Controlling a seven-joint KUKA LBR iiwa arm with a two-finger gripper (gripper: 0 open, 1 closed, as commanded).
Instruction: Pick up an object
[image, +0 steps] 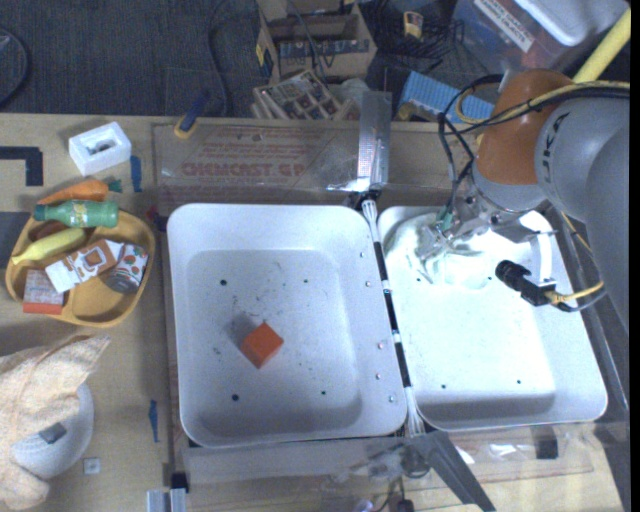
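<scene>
Bright overhead light; right bin (520, 360) overexposed, glaring; image soft.

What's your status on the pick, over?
Gripper low over right white bin's far-left corner, nothing seen between fingers. Small orange cube sits alone in left white bin. Divider between bins separates them.

Faint reddish lettering on clear panel (262, 165), too blurred to read

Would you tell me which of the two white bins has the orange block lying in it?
The left bin, the one farther from the arm, holds the orange block. The gripper hangs over the right bin instead.
</scene>
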